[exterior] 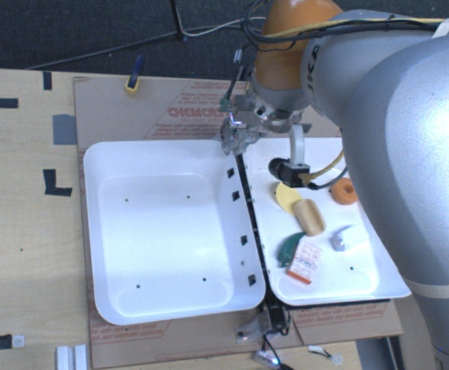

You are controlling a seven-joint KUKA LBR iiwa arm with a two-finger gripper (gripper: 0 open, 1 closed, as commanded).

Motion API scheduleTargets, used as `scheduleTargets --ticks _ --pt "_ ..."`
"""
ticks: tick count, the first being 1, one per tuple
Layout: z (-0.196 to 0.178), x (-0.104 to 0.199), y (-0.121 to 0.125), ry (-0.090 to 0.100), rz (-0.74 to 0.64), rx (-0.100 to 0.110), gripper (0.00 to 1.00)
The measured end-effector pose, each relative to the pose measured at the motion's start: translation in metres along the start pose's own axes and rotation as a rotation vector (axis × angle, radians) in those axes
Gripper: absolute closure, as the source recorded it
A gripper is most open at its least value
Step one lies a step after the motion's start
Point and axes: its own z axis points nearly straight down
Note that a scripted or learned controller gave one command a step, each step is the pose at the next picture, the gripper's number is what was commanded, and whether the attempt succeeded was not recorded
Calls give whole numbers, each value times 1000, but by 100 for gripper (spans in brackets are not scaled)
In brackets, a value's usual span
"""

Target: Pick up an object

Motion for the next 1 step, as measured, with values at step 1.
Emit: scheduleTargets --ticks 1 --pt "11 -70 10 -2 6 1 100"
